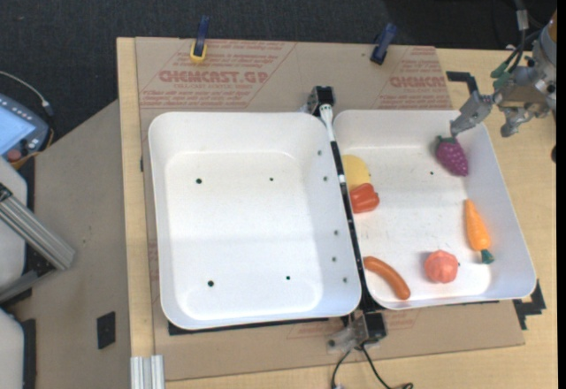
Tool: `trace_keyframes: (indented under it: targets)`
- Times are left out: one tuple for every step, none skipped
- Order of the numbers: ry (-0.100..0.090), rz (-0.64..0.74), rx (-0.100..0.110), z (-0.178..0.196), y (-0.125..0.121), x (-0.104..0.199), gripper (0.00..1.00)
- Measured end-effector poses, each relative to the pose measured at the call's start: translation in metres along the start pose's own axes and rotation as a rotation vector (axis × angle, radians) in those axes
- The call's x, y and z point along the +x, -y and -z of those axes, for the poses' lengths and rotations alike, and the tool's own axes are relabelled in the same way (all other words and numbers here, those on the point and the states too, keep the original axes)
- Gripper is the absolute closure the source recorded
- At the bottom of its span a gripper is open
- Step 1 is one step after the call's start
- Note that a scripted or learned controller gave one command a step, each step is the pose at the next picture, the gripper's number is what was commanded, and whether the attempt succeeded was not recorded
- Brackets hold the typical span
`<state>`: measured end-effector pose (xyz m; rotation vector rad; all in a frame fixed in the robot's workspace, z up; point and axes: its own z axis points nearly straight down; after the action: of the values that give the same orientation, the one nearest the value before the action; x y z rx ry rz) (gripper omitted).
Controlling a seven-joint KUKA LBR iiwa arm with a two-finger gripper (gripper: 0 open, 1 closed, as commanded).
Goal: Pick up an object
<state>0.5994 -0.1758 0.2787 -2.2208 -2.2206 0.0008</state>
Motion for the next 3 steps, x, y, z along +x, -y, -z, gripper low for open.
trace_keyframes:
  targets:
    - [0.002,0.001,-0.004,0.011,-0.001,0.000,1.00]
    - [0.001,0.007,-0.012,0.091,0.019,0.056,1.00]
    - [0.000,0.006,-0.009,0.123,0.035,0.109,1.00]
